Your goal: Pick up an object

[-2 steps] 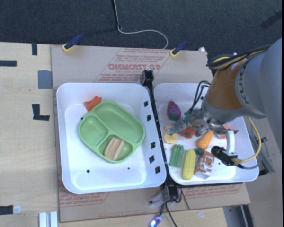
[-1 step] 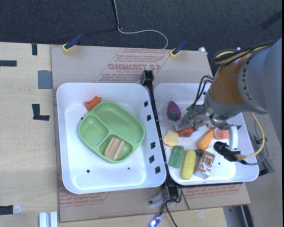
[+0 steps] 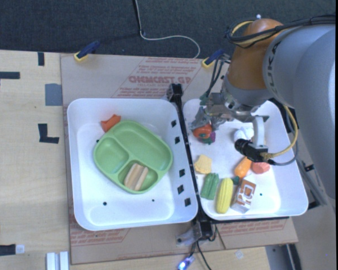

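My gripper hangs low over the left part of the right bin, close to the divider. Directly under it, touching or nearly touching, lies a small red-orange round object with a purple bit at its side. The wrist hides the top of that object, so I cannot tell whether it is held. Other pieces lie in this bin: a yellow wedge, a green vegetable, a yellow corn cob, an orange carrot, a red piece and a small brown-and-white box.
The left bin holds a green divided plate with a tan piece in one compartment, and an orange piece sits behind it. The grey arm covers the right bin's back right. A black clip stands on the divider.
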You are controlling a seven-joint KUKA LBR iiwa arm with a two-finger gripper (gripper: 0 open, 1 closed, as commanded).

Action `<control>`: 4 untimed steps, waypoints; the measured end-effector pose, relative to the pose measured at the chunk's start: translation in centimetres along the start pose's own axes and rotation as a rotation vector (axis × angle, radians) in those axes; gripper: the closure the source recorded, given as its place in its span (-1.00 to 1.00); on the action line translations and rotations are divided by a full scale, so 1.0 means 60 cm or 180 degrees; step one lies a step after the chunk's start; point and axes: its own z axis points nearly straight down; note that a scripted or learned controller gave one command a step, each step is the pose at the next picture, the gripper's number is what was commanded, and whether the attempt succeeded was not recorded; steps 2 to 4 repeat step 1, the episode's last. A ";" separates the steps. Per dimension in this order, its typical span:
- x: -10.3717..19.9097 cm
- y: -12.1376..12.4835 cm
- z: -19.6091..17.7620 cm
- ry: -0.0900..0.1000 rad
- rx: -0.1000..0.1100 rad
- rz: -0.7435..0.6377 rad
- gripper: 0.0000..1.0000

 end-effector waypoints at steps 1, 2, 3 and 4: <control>0.107 -0.068 -0.036 0.0004 0.0031 0.0006 1.00; 0.107 -0.068 -0.036 0.0004 0.0031 0.0006 1.00; 0.107 -0.068 -0.036 0.0004 0.0031 0.0006 1.00; 0.107 -0.068 -0.036 0.0004 0.0031 0.0006 1.00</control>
